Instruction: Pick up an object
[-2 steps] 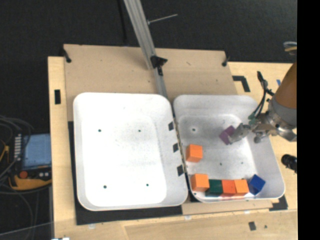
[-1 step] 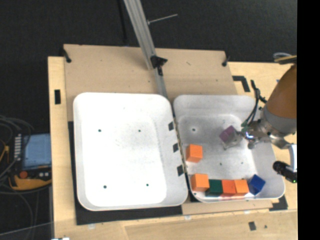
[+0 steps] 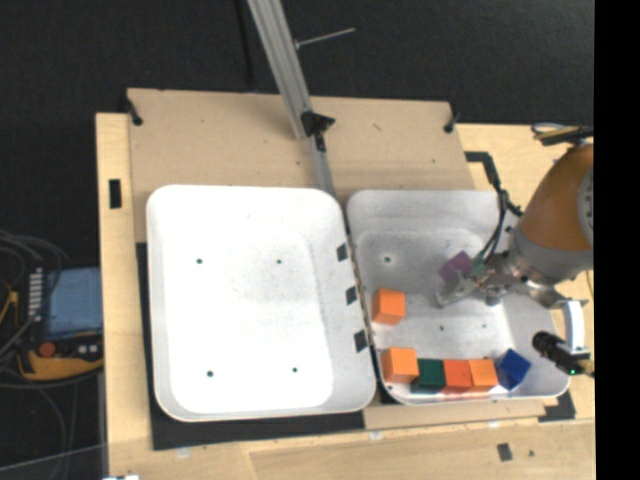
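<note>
My gripper point(image 3: 452, 286) reaches into the right bin point(image 3: 420, 213) from the right, low over the bin's middle. A small purple block point(image 3: 458, 264) lies right against its upper tip; I cannot tell if the two touch. An orange block point(image 3: 389, 306) lies alone to the gripper's left. Along the bin's front wall runs a row: an orange block point(image 3: 402, 363), a green block point(image 3: 431, 375), two more orange blocks point(image 3: 458, 374) point(image 3: 483, 373) and a blue block point(image 3: 513, 367).
The left bin point(image 3: 250, 298) stands beside the right one, their rims meeting at mid-bench. A slanted metal rail point(image 3: 285, 63) rises behind the bins. The arm's orange-banded body point(image 3: 560, 218) hangs over the right bin's right edge.
</note>
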